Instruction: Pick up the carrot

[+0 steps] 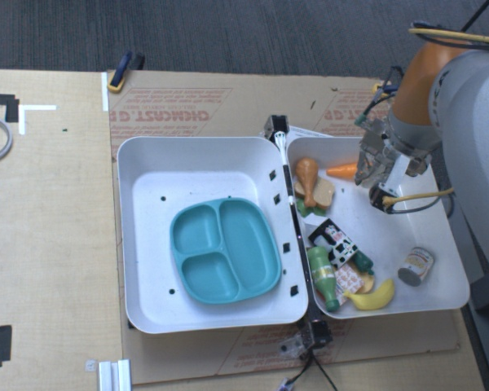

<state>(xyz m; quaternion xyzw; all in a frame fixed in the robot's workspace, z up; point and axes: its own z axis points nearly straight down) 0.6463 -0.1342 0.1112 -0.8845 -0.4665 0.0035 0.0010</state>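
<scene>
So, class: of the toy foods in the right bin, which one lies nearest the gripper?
The carrot, the orange piece by the bin's far wall, right beside the gripper. The banana and green bottle lie toward the near edge.

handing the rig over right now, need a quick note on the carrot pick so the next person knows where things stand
Gripper: low in the right bin, at the carrot's thick end; I cannot tell whether it is open or shut.
Carrot: lying in the right bin near its far wall, right of the chicken drumstick, not lifted.
Done: the arm is at the carrot.
Left: confirm the grasp, then lift the carrot from the bin.
The left bin holds the teal divided plate.
</scene>
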